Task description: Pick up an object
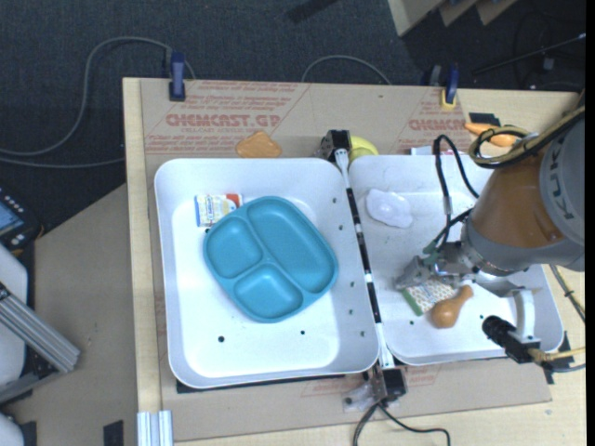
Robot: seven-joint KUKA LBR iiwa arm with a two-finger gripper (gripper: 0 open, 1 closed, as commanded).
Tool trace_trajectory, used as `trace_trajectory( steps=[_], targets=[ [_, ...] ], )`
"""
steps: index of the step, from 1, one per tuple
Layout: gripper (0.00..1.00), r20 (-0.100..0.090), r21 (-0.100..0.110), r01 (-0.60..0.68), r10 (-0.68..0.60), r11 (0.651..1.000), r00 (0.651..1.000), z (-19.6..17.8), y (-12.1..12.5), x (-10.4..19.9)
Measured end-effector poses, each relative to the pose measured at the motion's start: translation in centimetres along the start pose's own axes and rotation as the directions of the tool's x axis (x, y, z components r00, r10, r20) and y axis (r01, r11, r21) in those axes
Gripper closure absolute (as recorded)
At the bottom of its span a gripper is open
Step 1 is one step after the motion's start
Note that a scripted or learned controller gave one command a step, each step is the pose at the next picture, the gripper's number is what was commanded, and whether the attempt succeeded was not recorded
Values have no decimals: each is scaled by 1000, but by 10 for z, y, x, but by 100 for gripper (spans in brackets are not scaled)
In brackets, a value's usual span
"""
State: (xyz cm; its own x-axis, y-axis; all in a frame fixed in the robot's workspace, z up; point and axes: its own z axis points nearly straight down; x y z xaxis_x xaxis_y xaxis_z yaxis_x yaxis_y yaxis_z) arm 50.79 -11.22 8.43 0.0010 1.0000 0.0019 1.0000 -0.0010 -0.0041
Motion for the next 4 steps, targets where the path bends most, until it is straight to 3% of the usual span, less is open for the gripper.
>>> trace_trajectory(
  steps=[1, 4],
  targets=[
    [100, 2, -5, 0, 0, 1000, 1000, -10, 2, 0],
    [100, 4, -9, -1, 1, 1000, 1000, -39, 3, 0]
  ],
)
